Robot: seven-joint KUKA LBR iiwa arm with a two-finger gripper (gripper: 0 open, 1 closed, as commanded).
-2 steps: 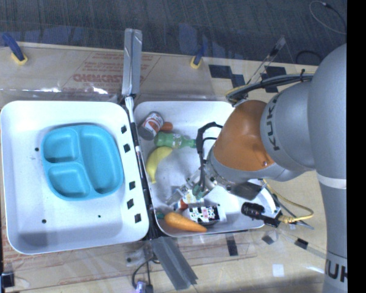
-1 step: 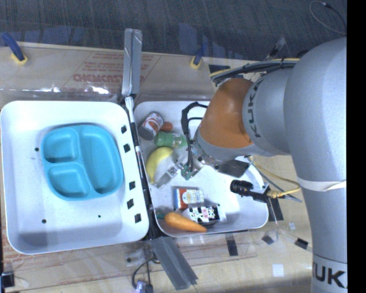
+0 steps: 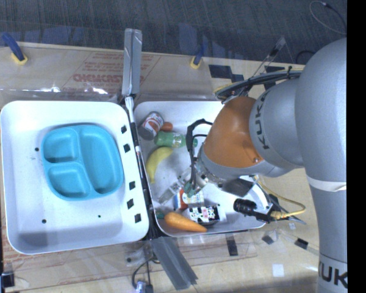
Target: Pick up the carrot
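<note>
From the overhead camera you look down on a pale wooden bench (image 3: 61, 72) with red printed lettering under a clear sheet, blue clamps along its far edge, and dark ribbed flooring beyond it. Two shallow white plastic bins sit side by side, split by a grey metal divider bar (image 3: 132, 60). The left bin (image 3: 24, 224) holds a light blue plastic tray with three compartments (image 3: 82, 160), lying a little left of centre. In the right bin (image 3: 171, 112), the long orange carrot (image 3: 184, 223) lies flat against the near wall, near the left corner. Just beyond it sits a small black-and-white printed box (image 3: 204, 213), and further back a yellow banana (image 3: 157, 161), a green bottle-shaped object (image 3: 169, 140) and a small red-and-white can (image 3: 151, 126) near the far left corner. The grey arm with its orange band (image 3: 232, 142) reaches in from the right over this bin, and its gripper (image 3: 192, 191) hangs low just beyond the carrot, over a small red-and-white item. You cannot tell how it is set, as the wrist hides much of it, and nothing shows the carrot being held.
</note>
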